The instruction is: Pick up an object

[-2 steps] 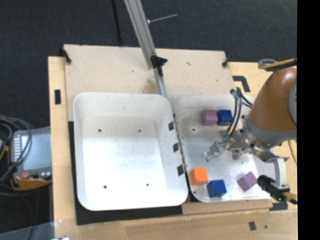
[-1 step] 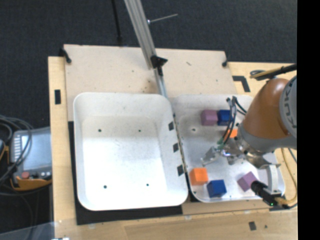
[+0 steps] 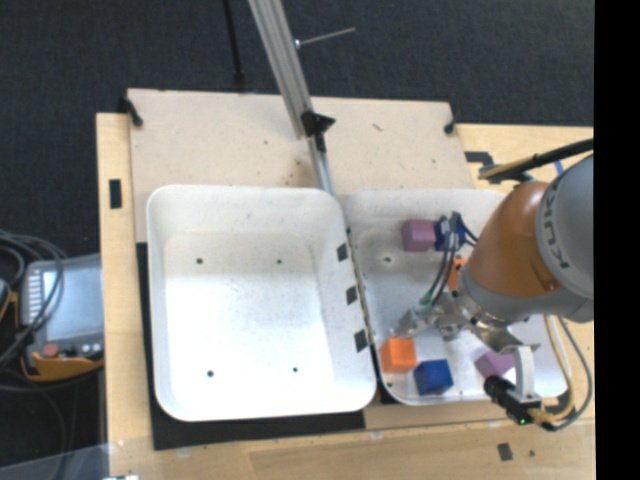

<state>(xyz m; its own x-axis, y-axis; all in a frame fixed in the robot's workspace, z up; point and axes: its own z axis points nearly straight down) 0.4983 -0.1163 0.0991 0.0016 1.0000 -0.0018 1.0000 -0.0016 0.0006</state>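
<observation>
The right bin point(image 3: 385, 230) holds a purple block point(image 3: 418, 234) near its far side, an orange block point(image 3: 400, 354) and a blue block point(image 3: 433, 376) near its front edge, and a light purple block point(image 3: 496, 365) at the front right. The arm's orange band point(image 3: 512, 248) and grey wrist hang over the right half of this bin. My gripper point(image 3: 432, 323) points down just above and to the right of the orange block, beside thin cables. Its tips are small and dark against the bin floor.
The left bin point(image 3: 250, 298) sits beside the right one, sharing a middle wall with black clips point(image 3: 352, 293). A slanted metal pole point(image 3: 285, 58) rises from the back of the bench. A grey box with cables point(image 3: 50, 313) lies off the bench to the left.
</observation>
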